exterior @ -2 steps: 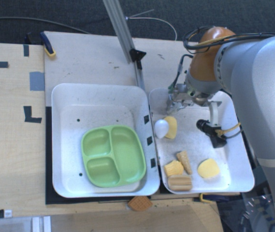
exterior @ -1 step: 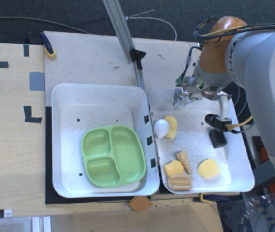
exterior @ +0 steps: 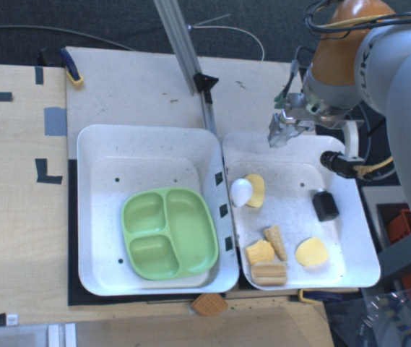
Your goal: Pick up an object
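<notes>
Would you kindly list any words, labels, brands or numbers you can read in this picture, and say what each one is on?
None can be read.
Arm: dark marks at the edge of its grey shell, cut off and too blurred to read.
Bins, green tray and food pieces: no lettering visible.

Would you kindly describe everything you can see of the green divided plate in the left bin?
The green divided plate is a light green tray with rounded corners, apparently smooth plastic. Raised ridges split it into three compartments: two smaller ones on the left, one long one on the right. It lies flat and upright on the floor of the left bin, toward the near right part, turned slightly askew. Its right edge sits close against the bin's right wall.
</notes>
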Action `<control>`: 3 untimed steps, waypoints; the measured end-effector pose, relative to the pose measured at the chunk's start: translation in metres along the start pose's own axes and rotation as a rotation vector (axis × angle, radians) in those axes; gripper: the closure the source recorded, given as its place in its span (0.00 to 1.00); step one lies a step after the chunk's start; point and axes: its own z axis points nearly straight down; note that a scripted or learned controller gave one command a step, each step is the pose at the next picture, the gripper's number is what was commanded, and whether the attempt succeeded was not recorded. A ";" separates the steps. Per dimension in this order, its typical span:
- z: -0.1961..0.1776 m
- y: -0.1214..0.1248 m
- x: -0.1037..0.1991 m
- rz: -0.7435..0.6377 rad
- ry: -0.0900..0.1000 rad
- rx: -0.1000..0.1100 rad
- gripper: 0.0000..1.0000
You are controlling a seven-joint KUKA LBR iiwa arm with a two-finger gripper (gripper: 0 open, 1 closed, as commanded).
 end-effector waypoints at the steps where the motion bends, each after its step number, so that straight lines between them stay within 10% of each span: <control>1: 0.002 0.000 0.000 0.000 0.001 0.006 1.00; 3: 0.010 -0.037 0.101 -0.004 0.002 0.009 1.00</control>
